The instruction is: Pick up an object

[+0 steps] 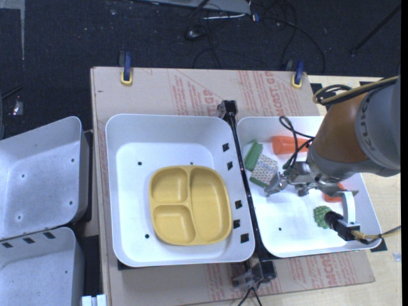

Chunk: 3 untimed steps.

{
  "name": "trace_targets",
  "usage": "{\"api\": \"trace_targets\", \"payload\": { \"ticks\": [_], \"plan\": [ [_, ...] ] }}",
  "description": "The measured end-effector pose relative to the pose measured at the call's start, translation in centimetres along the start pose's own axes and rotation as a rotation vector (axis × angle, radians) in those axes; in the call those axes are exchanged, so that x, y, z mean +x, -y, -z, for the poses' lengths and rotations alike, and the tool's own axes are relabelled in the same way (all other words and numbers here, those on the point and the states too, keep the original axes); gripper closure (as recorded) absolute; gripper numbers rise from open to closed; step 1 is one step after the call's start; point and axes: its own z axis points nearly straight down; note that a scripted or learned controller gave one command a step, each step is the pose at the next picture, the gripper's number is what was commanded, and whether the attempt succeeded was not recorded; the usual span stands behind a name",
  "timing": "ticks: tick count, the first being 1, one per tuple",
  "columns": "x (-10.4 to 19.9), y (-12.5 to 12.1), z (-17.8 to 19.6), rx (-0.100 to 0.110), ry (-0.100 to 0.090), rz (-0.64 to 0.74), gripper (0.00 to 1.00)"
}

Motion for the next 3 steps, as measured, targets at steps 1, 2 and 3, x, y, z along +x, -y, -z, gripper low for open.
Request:
{"api": "trace_targets", "payload": {
  "ticks": [1, 2, 3],
  "plan": [
    [0.0, -0.1, 1.1, -0.002, 0.0, -0.001, 1.0],
    [-0.9, -0.7, 6.6, -0.009, 0.003, 0.001, 1.0],
    [-1.0, -1.8, 12.1, -0.01, 0.003, 0.004, 1.0]
  ]
}}
